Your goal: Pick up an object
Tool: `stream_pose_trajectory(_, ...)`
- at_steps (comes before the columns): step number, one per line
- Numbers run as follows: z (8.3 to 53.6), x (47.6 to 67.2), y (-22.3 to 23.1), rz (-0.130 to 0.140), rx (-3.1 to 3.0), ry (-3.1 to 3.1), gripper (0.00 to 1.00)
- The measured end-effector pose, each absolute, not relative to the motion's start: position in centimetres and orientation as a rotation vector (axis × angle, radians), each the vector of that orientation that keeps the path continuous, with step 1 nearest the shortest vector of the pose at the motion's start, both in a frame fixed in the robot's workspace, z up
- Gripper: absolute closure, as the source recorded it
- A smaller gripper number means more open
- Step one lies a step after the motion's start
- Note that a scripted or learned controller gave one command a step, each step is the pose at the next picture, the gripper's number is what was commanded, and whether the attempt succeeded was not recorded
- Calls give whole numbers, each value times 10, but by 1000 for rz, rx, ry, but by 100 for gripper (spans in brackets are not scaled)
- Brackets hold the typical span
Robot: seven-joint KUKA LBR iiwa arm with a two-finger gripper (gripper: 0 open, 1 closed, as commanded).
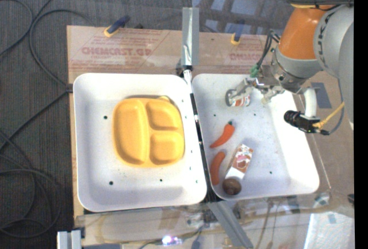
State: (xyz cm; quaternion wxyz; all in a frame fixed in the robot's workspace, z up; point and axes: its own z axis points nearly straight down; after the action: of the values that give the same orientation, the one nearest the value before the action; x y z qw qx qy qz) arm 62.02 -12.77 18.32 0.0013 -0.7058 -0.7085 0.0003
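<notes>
Gripper over the right bin's far corner

My gripper (251, 89) hangs by a small can (237, 98) in the right bin (299, 182); I cannot tell its opening. I'd centre on the can, descend straight, then close.

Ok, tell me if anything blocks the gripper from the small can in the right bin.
Nothing visible does. The gripper is low over the upper part of the right bin, right beside the small can. The chili pepper, sausage and bottle lie lower in the bin, apart from it.
</notes>
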Motion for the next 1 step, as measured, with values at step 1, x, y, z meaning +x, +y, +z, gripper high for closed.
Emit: stream_pose_trajectory(1,106,650,-161,4,-2181,-2265,0)
